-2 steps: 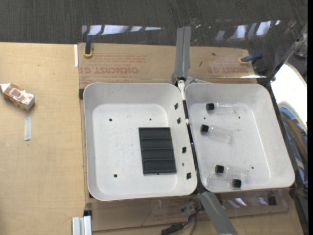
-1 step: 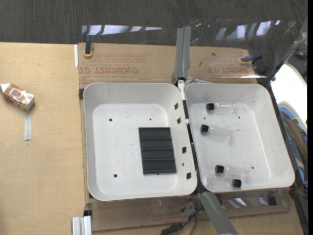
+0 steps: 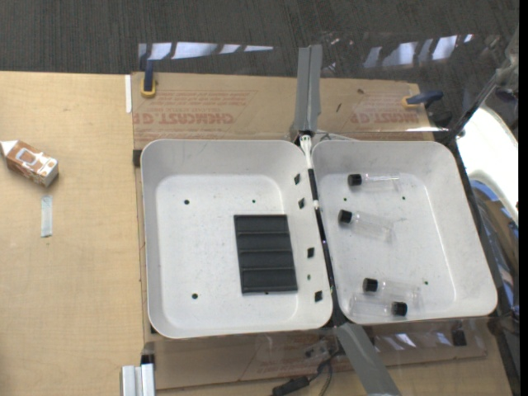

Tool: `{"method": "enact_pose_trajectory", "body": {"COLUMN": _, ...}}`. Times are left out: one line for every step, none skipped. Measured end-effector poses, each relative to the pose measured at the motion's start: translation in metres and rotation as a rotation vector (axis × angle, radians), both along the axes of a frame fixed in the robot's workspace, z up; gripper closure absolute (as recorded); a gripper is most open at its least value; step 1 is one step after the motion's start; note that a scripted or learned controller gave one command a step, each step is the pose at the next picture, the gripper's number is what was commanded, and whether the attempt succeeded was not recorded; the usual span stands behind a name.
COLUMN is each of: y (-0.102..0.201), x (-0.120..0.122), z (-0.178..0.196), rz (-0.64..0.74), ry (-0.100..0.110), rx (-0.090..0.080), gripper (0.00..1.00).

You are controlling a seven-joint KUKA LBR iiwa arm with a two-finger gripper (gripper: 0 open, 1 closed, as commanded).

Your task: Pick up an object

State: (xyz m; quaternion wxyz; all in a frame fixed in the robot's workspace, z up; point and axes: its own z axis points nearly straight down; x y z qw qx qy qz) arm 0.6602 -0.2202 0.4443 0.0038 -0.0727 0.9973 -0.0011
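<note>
Several risks were judged from the layout. The flat black ribbed rectangular block (image 3: 266, 254) was seen lying low on the floor of the left shallow white bin (image 3: 153, 246), well apart from its walls. A descent from above could be expected to close on its broad top face and slip off, since little edge was offered for a grasp. In the right shallow white bin (image 3: 466, 221), four small clear plastic vials with black caps were scattered on their sides: one near the back (image 3: 373, 180), one just below it (image 3: 363, 223), and two close together by the front wall (image 3: 370, 285) (image 3: 399, 308). Their round, transparent bodies were judged likely to roll away under a slightly off-centre closure. The front pair, lying near the sloped wall, could cause a collision with the rim or a pinch of both at once. As for the gripper, it could not be told whether it stood apart or together, and nothing could be said to be held or touched by it. Every candidate object was left resting in its bin.
</note>
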Motion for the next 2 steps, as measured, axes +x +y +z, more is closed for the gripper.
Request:
{"method": "enact_pose_trajectory", "body": {"y": -0.0003, "x": -0.0001, "z": 0.0002, "rz": 0.108, "ry": 0.0, "rx": 0.0, "gripper": 1.0}}
{"method": "enact_pose_trajectory", "body": {"y": -0.0005, "x": -0.0002, "z": 0.0004, "rz": 0.215, "ry": -0.001, "rx": -0.001, "gripper": 1.0}}
